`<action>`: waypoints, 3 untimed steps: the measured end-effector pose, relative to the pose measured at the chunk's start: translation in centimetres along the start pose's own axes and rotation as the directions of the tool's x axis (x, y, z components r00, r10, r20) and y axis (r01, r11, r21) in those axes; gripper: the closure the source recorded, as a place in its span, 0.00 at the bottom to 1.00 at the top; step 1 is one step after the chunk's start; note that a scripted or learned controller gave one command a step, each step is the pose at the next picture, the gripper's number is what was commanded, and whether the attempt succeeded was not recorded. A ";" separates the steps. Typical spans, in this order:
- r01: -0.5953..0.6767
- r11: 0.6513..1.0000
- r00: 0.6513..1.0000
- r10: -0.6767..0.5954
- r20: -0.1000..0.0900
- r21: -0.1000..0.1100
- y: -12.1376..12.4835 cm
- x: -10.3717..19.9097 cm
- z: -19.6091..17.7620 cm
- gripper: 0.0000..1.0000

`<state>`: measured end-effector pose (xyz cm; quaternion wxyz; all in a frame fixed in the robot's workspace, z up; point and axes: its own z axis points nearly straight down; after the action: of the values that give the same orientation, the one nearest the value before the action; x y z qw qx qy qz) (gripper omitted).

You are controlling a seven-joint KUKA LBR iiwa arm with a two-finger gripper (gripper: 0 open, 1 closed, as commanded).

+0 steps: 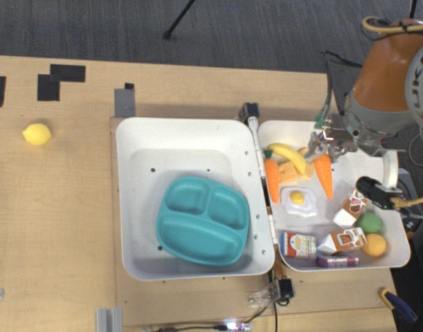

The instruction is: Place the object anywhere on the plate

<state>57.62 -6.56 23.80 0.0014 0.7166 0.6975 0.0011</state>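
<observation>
Camera view shows the gripper [320,144] with jaws clamped on an upright carrot [324,175], in the right bin [403,251] beside the teal plate [202,219].

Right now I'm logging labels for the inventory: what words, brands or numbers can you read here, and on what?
"KU", partial grey letters cut off at the picture's edge, on the orange band of the arm.
Milk carton lying in the right bin: printed label, too small to read.
Two brown-and-white cartons: print too blurred to read.
Purple marker: no legible text.
Teal plate: no marking.
</observation>
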 end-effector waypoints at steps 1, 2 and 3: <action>-0.058 0.998 0.998 0.058 -0.001 0.004 -1.6 3.1 5.4 1.00; 0.030 1.000 1.000 -0.030 -0.002 0.003 -4.1 9.4 5.3 1.00; 0.032 0.999 0.999 -0.032 -0.002 0.004 -7.4 14.6 5.4 1.00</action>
<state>50.60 8.19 18.41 -0.0005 0.7054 0.7088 0.0003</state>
